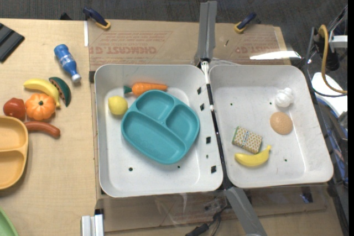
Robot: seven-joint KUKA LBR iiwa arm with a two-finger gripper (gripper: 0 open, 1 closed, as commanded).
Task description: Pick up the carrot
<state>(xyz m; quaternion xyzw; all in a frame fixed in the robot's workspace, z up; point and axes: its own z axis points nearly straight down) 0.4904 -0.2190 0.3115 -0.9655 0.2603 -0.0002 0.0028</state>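
A: Where does the carrot [146, 87] sit?

B: Left bin [105, 135], near its far wall, lying flat with the green top pointing left. It rests just beside the far rim of the teal divided plate [160, 126]; whether they touch, I cannot tell. A lemon [117, 105] lies near the plate's left edge, close to the carrot's leafy end.

A: State of the gripper?

B: Cannot tell; nothing to record on it.

A: Right bin [310, 168]?

B: Four items. White garlic bulb [284, 98] toward the far right corner, brown egg [281, 123] just in front of it, a cracker-like block [247, 140] nearer the middle, and a banana [253, 157] touching or almost touching that block's near edge.

A: Bench outside the bins?

B: Along the left edge: blue bottle [67, 63], second banana [42, 88], small pumpkin [40, 107], red tomato [14, 108], sausage [43, 129], orange tray [11, 155].
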